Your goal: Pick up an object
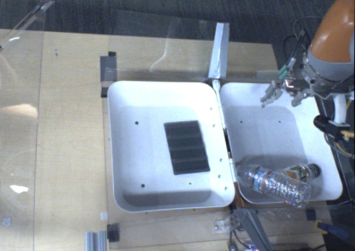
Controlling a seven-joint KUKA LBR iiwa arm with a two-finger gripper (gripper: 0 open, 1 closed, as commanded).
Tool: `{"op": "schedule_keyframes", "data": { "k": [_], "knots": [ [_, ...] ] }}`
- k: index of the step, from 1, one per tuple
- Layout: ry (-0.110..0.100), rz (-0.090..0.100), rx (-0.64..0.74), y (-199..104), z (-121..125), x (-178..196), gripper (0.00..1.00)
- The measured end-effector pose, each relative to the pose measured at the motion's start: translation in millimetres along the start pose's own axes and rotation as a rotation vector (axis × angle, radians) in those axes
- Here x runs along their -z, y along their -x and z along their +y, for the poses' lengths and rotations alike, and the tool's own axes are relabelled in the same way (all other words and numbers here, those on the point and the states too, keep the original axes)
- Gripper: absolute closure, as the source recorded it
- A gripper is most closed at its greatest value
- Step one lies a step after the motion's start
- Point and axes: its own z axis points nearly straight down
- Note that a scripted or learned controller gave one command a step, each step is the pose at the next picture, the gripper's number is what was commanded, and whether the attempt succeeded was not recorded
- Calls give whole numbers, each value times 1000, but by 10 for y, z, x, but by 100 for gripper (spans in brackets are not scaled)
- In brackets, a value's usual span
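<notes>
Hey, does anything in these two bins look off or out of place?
Only mildly: the clear plastic bottle lies on its side in the right bin, jammed against its near wall. The black ridged pad sits slightly askew in the left bin.

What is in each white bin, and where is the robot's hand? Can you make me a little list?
left bin: a dark ribbed pad, lying flat near the middle
right bin: a clear bottle on its side at the near edge, dark cap toward the right
gripper: over the far end of the right bin, fingers spread, nothing between them
gripper to bottle: apart, at opposite ends of the bin
arm: reaches in from the right, orange band showing
task: nothing picked up yet
</notes>
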Motion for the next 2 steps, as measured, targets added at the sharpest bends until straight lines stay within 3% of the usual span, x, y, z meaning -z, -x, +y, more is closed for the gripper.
{"op": "schedule_keyframes", "data": {
  "k": [1,2],
  "knots": [
    [10,-2,108,0,-556,-1424,0],
    [5,1,-28,-212,249,-1445,0]
  ]
}}
